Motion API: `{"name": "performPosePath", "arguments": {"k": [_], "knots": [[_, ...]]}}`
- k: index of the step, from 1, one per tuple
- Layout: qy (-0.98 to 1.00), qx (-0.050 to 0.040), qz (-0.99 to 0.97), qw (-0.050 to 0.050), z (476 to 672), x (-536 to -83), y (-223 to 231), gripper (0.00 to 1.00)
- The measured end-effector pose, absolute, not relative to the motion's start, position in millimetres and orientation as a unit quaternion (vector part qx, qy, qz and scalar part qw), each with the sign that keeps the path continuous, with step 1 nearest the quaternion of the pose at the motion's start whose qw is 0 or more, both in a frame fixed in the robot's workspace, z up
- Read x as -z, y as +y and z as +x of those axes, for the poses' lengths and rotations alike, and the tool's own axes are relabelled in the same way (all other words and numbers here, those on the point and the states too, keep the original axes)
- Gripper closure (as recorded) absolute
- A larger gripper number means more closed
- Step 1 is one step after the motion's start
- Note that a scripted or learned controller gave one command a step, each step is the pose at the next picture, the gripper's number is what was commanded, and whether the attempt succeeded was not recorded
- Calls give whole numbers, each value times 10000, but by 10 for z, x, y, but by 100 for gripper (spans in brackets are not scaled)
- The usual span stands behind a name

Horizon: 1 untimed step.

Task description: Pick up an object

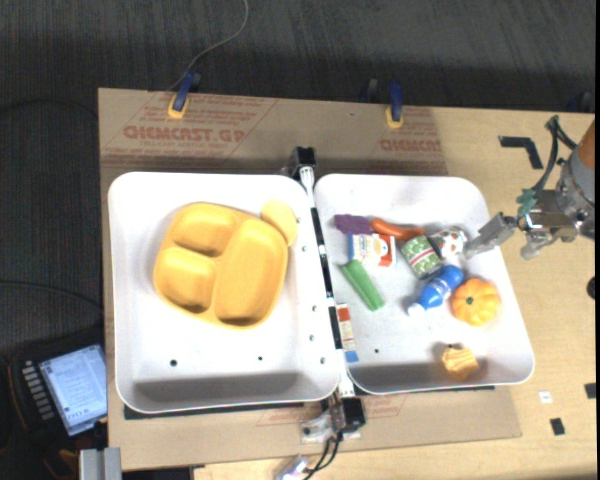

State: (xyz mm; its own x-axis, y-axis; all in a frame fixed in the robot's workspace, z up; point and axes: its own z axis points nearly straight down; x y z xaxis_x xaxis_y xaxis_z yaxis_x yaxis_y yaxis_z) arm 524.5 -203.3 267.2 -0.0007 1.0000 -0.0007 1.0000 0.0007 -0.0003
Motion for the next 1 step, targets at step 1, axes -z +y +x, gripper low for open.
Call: {"name": "performPosePath", "arguments": {"k": [1], "knots": [[7070,12,7072,-23,5075,-1021,-2012,0]]}}
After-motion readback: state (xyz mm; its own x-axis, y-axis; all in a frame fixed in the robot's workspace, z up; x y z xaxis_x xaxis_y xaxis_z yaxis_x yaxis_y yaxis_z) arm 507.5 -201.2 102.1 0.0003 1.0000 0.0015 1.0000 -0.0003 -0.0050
